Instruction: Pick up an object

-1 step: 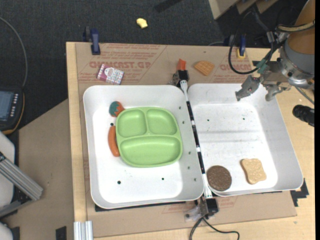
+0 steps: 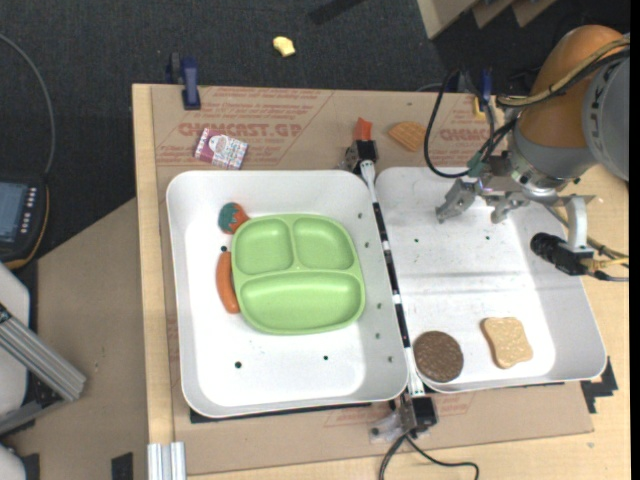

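Two white bins, one green tray, one brown disc, one toast slice, gripper spread, gripping nothing

Just one camera here, mounted up above the flat brown cardboard-topped desk and looking down at a slant. It's far enough back that both shallow white plastic bins fit in frame side by side, left one mid-frame, right one toward the lower right. Dark carpet floor fills the top and left. The grey and orange arm comes in from the upper right.
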`<control>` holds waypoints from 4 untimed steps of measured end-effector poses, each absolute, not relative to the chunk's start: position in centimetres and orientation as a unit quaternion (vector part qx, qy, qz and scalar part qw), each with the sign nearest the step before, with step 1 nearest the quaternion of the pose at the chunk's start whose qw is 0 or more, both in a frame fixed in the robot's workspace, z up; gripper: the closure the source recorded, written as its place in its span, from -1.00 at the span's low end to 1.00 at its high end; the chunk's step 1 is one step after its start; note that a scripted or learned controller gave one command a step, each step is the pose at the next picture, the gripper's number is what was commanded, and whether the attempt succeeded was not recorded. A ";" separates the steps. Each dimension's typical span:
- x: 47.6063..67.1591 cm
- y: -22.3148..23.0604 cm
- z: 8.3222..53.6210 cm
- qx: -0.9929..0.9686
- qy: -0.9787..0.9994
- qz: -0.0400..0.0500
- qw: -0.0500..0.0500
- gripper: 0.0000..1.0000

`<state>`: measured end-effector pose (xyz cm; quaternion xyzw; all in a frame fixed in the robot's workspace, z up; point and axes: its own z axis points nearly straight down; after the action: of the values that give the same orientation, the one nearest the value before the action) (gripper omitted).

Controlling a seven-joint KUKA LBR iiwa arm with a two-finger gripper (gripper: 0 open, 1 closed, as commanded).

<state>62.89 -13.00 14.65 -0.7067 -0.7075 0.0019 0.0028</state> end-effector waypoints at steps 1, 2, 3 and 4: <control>66.7 -21.7 11.8 -0.709 -0.705 0.001 -0.003 -1.00; 59.8 -21.1 9.7 -0.708 -0.706 0.002 0.003 -1.00; 66.8 -21.3 8.5 -0.706 -0.708 0.000 0.009 -1.00; 66.7 -21.6 8.5 -0.706 -0.708 -0.002 0.011 -1.00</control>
<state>66.69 -21.57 8.52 -0.7061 -0.7081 -0.0023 0.0108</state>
